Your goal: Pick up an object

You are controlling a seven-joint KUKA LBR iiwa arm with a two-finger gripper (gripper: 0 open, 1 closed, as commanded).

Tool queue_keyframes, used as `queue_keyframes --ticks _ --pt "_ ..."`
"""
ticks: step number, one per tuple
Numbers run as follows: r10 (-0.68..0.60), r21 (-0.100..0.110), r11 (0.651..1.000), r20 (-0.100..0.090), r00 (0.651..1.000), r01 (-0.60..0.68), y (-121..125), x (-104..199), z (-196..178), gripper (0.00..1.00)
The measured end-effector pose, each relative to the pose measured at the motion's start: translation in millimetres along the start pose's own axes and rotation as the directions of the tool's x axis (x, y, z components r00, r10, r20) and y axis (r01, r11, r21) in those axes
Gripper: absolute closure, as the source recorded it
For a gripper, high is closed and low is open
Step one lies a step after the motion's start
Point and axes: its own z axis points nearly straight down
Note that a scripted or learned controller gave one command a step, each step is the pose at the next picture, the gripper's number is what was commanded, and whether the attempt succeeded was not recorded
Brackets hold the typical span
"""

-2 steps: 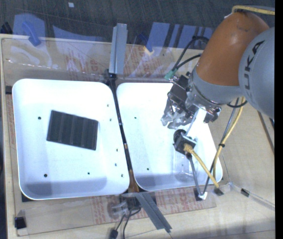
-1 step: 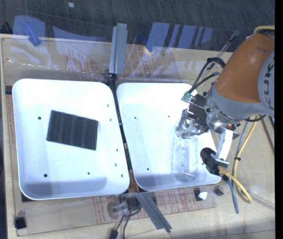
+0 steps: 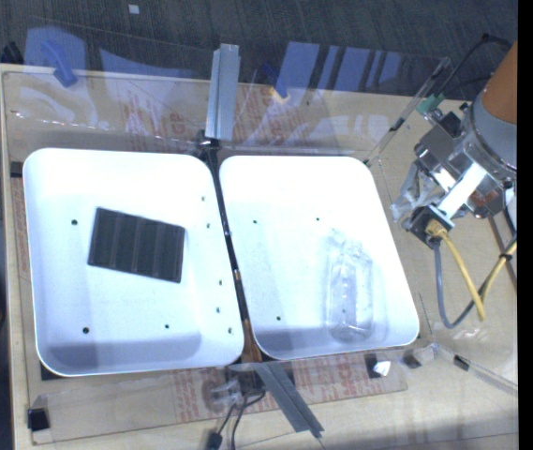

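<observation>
A dark grey ribbed rectangular pad point(image 3: 137, 244) lies flat in the left white bin point(image 3: 41, 251), a little left of its middle. In the right white bin point(image 3: 294, 176), a clear plastic bottle point(image 3: 350, 289) lies on its side near the front right corner. My gripper point(image 3: 437, 178) hangs beyond the right bin's right rim, over the bare bench and apart from both objects. Nothing is seen in it.
A metal divider post point(image 3: 223, 92) stands at the back between the bins. A clear panel point(image 3: 135, 82) runs along the rear of the bench. Yellow cables point(image 3: 477, 289) loop over the bench to the right of the right bin.
</observation>
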Motion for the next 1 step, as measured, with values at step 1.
queue_keyframes --ticks 1 --pt "-0.055 0.007 0.998 0.005 0.998 0.055 38.8 -41.9 112.1 1.0"
